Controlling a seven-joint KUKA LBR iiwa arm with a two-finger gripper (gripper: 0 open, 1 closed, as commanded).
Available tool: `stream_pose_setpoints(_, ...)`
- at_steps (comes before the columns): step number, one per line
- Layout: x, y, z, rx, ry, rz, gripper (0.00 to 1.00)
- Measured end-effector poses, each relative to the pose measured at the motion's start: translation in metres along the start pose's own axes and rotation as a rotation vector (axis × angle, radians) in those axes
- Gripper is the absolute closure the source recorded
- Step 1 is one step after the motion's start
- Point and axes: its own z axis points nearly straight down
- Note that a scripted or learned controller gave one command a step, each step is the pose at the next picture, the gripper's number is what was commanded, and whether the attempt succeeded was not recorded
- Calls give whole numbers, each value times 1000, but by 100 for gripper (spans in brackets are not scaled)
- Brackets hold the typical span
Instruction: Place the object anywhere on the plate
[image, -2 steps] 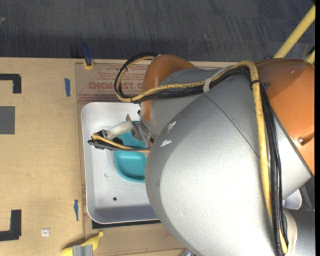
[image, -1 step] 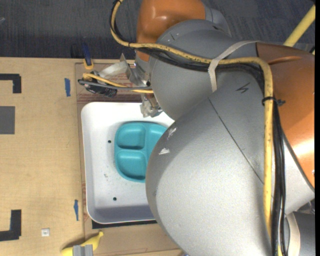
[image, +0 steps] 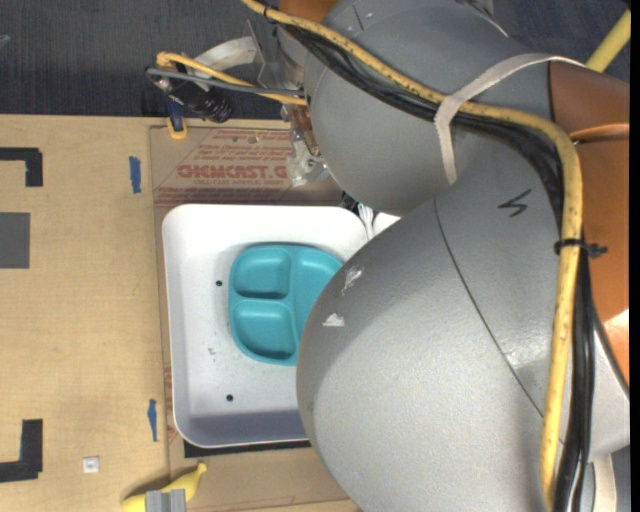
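Observation:
A teal plate (image: 272, 302) with divided compartments lies in the white bin (image: 195, 330) at the middle of the camera view. Its right part is hidden behind the big grey arm (image: 450, 330), which covers most of the right half of the picture. The arm's links hide the gripper end. On the visible compartments of the plate I see nothing lying.
The cardboard-covered bench (image: 80, 330) stretches to the left with black and blue tape marks. A printed cardboard sheet (image: 225, 165) lies behind the bin. Yellow cable (image: 565, 250) runs along the arm. A yellow clamp (image: 165, 492) sits at the bottom edge.

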Motion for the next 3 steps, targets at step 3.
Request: stream_pose_setpoints(3,-49,-4,90,-4,-18,-88,100)
